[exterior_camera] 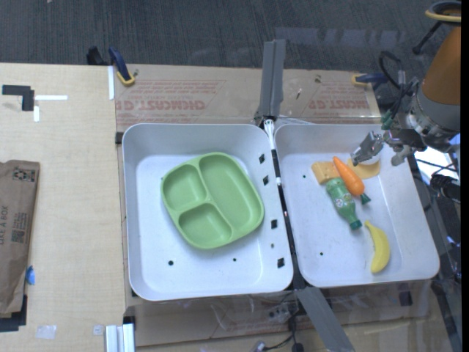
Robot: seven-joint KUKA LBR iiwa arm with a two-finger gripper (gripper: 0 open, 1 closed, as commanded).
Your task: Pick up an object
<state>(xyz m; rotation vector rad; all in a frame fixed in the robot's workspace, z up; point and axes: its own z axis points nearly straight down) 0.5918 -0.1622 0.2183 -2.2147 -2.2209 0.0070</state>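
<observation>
The right bin (410, 270) holds an orange carrot (349, 176), a green bottle (342, 202) lying on its side, a yellow banana (378, 248) and a flat yellow-orange piece (321, 171). My gripper (382, 152) hovers over the bin's far right part, just right of and above the carrot's top end. Its two fingers are spread and open, with nothing between them. A pale yellow item (369, 169) lies partly under the left finger.
A green divided plate (212, 199) lies in the left bin (146, 270). A grey divider post (272, 79) stands between the bins at the back. A brown paper bag (15, 233) lies on the bench at far left.
</observation>
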